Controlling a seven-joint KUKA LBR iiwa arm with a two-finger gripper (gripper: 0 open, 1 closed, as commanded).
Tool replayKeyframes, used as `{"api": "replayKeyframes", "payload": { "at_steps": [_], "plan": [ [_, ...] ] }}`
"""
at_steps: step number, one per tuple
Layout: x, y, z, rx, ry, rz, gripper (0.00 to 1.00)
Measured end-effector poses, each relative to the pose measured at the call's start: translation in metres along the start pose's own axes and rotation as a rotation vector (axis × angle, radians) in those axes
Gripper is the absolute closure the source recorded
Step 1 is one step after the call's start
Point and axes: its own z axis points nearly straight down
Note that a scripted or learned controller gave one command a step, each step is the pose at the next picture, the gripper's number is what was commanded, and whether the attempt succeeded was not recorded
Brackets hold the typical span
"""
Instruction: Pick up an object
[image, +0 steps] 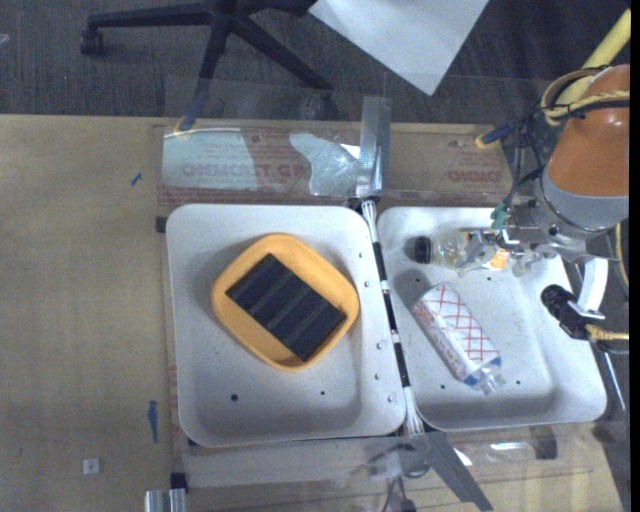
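Camera view shows two white bins side by side; all positions below are given relative to the right bin (560, 395). Lying diagonally on its floor is a plastic bottle (457, 335) with a red-and-white crosshatch label, cap end toward the near right corner. A small clear bottle with a dark cap (440, 248) lies at the far wall. The gripper (520, 240) sits over the far right corner; whether it is released or clenched cannot be told. Left of the right bin, the neighbouring bin holds an orange dish with a dark slatted insert (285, 300).

Handling estimate: the labelled bottle appears empty, therefore light, thin-walled and liable to crush or roll. Its smooth wall is probably slippery. Recommended hold: across the short axis at mid-label, fingers perpendicular to the bottle's length.
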Motion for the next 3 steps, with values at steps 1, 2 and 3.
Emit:
{"api": "replayKeyframes", "payload": {
  "at_steps": [1, 2, 3],
  "plan": [
    [0.012, -0.022, 0.097, -0.004, -0.002, 0.03, 0.0],
    [-0.076, 0.022, 0.094, -0.004, -0.002, -0.014, 0.0],
    [0.017, -0.026, 0.125, -0.009, 0.0, -0.052, 0.0]
  ]
}}
